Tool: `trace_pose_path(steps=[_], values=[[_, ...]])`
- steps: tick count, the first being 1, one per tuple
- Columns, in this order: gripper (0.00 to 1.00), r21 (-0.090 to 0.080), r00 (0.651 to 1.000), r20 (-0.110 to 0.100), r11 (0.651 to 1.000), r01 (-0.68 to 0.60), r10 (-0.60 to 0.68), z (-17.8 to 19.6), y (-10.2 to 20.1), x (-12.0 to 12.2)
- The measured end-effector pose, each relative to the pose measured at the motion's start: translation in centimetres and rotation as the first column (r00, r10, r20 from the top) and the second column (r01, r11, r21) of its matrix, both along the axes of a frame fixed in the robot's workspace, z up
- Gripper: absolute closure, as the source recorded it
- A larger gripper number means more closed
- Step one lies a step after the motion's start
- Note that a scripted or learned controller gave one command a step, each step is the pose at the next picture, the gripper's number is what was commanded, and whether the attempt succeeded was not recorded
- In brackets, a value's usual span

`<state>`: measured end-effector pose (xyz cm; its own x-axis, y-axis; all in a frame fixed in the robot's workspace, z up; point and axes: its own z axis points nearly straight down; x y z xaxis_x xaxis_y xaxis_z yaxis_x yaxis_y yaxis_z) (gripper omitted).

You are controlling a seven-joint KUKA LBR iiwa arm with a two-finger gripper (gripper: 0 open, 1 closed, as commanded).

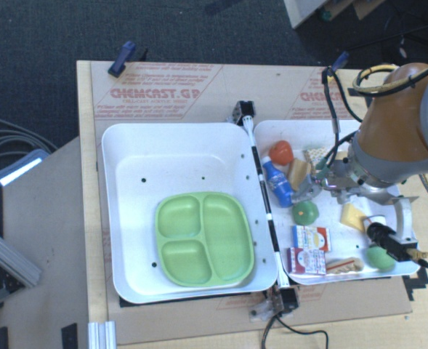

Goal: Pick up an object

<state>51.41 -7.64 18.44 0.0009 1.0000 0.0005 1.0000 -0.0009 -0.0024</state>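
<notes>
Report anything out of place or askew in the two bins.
Nothing stands out. The green tray lies flat in the left bin; the right bin holds a loose jumble of small items, as expected for picking.

Right bin (pixel 301 276) is holding the objs: orange ball (pixel 282 151) & blue bottle (pixel 277 182) lying near divider, green ball (pixel 305 211) sitting mid-bin, red/white carton (pixel 308 249) lying flat at front, yellow block (pixel 353 216) beside it.
</notes>
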Motion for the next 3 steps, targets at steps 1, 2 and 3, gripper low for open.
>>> trace_pose_path(steps=[1,2,3], values=[[0.0,-0.001,1.0,0.002,1.0,0.0,0.0,-10.0,-1.6,1.4],[1.0,-0.001,1.0,0.004,1.0,0.001,-0.001,-9.0,-1.6,1.4],[1.0,0.0,1.0,0.003,1.0,-0.002,0.002,0.3,5.6,2.1]])
